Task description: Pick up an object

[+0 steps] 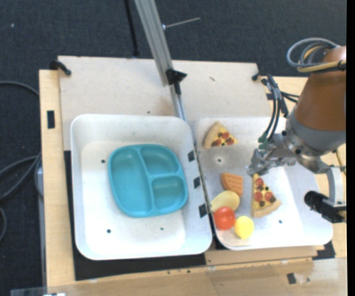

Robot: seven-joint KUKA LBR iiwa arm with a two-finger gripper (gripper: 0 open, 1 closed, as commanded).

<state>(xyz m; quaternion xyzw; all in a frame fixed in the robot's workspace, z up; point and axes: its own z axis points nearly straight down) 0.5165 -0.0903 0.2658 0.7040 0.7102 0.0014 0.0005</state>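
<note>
Jaws on the dark two-finger gripper (258, 163), whose state cannot be told from above, hang in the right white bin (300, 230) just beside the triangular pepperoni pizza slice (264, 197), which lies toward five o'clock, its long axis running twelve to six.

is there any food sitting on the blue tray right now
No, the blue tray in the left bin has bare compartments; the pizza slices and other toy food lie in the right bin.
</note>
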